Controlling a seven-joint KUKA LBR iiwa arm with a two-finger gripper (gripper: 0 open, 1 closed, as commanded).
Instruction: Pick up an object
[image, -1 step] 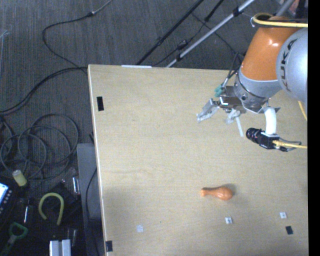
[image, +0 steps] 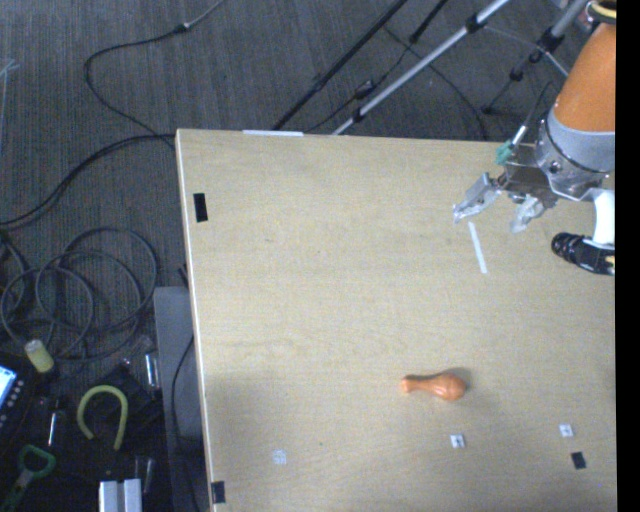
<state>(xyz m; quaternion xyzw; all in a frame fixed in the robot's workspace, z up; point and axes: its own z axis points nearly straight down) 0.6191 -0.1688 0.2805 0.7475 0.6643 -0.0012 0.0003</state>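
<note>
A broad table (image: 320, 300) with a smooth, pale tan matte top takes up most of the frame, its left edge running down from the upper left; a few small black and white marks dot its surface. In the lower middle lies a small orange object (image: 436, 386), glossy and pear-like in shape, with a rounded bulb at its right end tapering to a narrow neck pointing left. It lies on its side, flat on the table. Near the upper right a thin white stick (image: 478, 248) rests on the tabletop, slanted slightly.

The end effector (image: 497, 205) hangs at the upper right of the frame, below the arm's orange band and grey metal wrist. Its two pale metallic fingers are spread apart, with nothing between them. They sit just above the upper end of the white stick and well apart from the orange object.

Left of the table, dark carpeted floor (image: 90, 120) carries coiled black cables (image: 75, 290).
</note>
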